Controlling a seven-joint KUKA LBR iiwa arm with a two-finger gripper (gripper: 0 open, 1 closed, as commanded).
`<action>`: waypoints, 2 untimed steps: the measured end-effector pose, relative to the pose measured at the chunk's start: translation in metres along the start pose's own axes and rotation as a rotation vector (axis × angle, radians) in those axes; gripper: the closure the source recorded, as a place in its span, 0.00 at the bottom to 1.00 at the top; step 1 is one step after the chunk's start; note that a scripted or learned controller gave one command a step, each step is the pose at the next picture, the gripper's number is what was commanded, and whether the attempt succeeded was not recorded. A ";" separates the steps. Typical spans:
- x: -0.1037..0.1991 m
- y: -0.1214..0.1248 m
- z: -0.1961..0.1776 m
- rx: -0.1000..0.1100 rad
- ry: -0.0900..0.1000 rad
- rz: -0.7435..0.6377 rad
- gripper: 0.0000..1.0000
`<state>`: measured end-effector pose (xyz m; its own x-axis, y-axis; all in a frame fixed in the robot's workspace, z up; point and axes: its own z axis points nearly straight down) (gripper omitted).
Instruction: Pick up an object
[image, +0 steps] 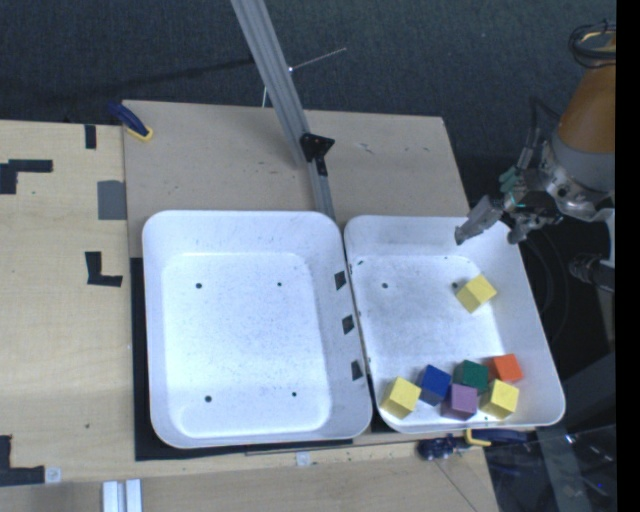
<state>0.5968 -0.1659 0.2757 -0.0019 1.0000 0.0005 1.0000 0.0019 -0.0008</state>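
The gripper (492, 222) is hovering over the right bin's (535, 330) far edge, fingers spread wide and gripping nothing, lining up above the lone yellow cube (477, 292) lying apart from the near-edge cluster (455, 388).

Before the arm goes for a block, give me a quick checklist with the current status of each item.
1. Gripper carrying nothing: ok, no block between its fingers.
2. Target isolated: ok, the lone yellow cube sits apart from the rest.
3. Gripper above target: not ok, it is at the right bin's upper rim.
4. Other blocks separable: not ok, the blue cube and its neighbours are bunched.
5. Finger opening wide enough: cannot tell.
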 end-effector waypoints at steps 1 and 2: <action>0.000 0.000 0.000 0.000 0.000 0.000 0.00; 0.006 -0.002 0.063 0.007 0.000 0.000 0.00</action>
<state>0.5949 -0.1595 0.2123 -0.0022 1.0000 0.0005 1.0000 0.0022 -0.0076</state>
